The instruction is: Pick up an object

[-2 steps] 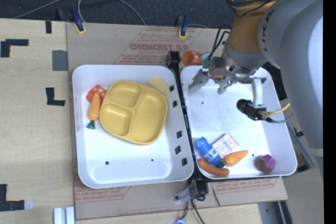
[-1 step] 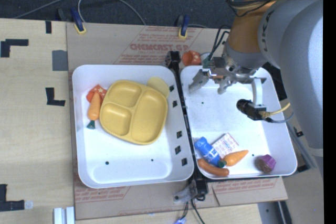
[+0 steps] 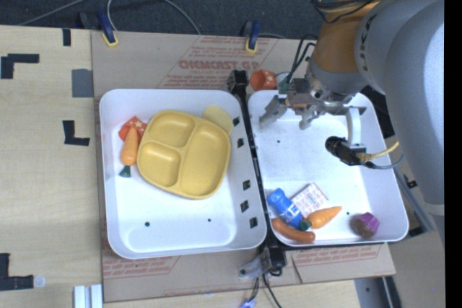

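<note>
Right now your gripper (image 3: pixel 289 115) hangs over the far end of the right bin (image 3: pixel 382 177), close to the divider between the two bins. Its two fingers (image 3: pixel 270 114) are spread apart with nothing between them, so nothing is grasped.

Below it you have a broad stretch of bare white floor running through the middle of that bin. The objects you could pick are all crowded along the near edge: a blue bottle (image 3: pixel 284 205) near the divider, a small pink-and-white packet (image 3: pixel 310 196) just beside it, an orange carrot (image 3: pixel 323 216) touching or nearly touching the packet, a red sausage-shaped piece (image 3: pixel 293 231) hard against the near rim, and a purple piece (image 3: pixel 365 224) in the near right corner, a little apart from the rest.

On the right side, a black fitting with a yellow cable (image 3: pixel 349 150) hangs over the bin, narrowing your room there.

In the left bin (image 3: pixel 173 234) a yellow divided plate (image 3: pixel 183 153) fills the far half, tilted toward the divider, with a second carrot (image 3: pixel 129 148) and a red piece (image 3: pixel 133 128) wedged between it and the left wall. The near half of that bin is open floor.
</note>
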`<action>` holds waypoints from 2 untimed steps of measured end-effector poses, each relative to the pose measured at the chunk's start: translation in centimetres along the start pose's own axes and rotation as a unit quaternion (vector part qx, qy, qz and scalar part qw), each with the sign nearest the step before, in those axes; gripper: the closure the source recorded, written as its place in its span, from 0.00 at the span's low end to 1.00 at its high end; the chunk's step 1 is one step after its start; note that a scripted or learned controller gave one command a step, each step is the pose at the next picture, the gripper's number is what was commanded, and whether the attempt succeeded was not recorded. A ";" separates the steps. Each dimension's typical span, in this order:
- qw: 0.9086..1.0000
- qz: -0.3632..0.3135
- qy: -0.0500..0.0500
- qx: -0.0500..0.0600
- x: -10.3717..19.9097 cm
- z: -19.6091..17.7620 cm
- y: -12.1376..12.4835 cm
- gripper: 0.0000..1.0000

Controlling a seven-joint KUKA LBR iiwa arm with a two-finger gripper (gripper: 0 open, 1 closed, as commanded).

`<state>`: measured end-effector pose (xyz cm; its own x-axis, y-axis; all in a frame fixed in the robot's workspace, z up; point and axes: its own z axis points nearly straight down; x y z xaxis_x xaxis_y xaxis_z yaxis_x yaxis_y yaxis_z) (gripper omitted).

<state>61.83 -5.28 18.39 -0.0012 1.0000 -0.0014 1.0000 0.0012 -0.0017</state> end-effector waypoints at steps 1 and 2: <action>1.000 0.000 0.000 0.000 0.0 0.0 0.0 0.00; 1.000 0.000 0.000 0.000 0.0 0.0 0.0 0.00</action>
